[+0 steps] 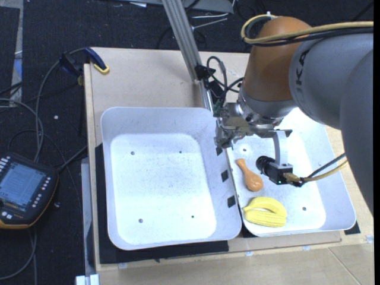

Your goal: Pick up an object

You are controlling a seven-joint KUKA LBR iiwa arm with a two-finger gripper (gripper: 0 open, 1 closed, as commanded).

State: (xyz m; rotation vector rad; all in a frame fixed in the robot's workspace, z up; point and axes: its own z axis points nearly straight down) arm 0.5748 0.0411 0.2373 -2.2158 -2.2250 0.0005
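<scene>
Orange pear-shaped toy point(250, 174) lies just below the hand point(228, 136), whose grip I cannot tell.

You could make out only part of the maker's dark lettering on the grey arm point(332, 70), too foreshortened to spell; nothing else bore legible text.

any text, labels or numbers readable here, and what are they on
"KU": dark letters on the grey arm beside its orange band, cut off by the band, likely part of a brand name.
Handheld pendant on the floor at left: its screen shows lines too small and blurred to read.
Nothing else is legible.
</scene>
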